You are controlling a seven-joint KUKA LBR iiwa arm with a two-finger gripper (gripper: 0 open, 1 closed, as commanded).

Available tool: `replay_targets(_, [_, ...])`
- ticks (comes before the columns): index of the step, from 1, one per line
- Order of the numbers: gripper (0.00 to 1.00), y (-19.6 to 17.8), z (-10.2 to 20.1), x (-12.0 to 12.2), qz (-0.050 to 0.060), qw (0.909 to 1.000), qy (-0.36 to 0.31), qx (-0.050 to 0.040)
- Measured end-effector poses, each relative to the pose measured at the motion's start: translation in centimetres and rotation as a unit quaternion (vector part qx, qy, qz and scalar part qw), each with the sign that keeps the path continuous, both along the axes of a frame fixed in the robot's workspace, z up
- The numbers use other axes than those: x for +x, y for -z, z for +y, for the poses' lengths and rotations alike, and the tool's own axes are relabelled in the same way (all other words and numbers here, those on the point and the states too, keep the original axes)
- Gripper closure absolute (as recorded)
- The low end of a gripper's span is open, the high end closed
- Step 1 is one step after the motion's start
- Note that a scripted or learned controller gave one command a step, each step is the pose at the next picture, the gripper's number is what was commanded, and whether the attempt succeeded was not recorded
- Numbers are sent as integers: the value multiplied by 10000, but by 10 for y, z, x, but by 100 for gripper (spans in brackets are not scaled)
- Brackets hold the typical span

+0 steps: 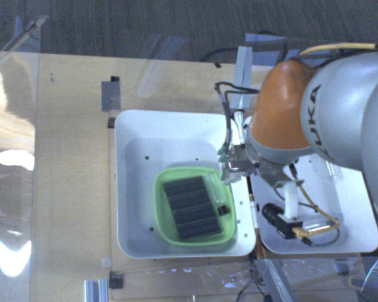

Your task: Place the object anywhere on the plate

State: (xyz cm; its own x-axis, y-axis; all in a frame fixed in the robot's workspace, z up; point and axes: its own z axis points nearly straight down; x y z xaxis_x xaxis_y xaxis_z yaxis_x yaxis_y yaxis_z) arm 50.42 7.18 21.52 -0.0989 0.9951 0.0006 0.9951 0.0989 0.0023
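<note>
Green plate (160, 214) in the left bin (129, 168) already bears a black block (190, 207); placing looks done. Gripper (230, 168) state: cannot tell.

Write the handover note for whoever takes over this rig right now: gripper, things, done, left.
Gripper: at the left bin's right wall, by the green plate's upper right corner; whether it is open or shut cannot be told.
Things: dark ridged block lies on the plate; a small black piece sits at the plate's right rim.
Done: the block appears placed.
Left: check that it is released, then pull the arm clear.
</note>
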Motion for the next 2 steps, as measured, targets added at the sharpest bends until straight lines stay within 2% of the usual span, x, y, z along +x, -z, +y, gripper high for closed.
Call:
replay_targets(1, [100,-49,-27,58,-32,9985,-543,-4])
replay_targets(2, [100,-5,40,-11,-6,9859,-1676,-2])
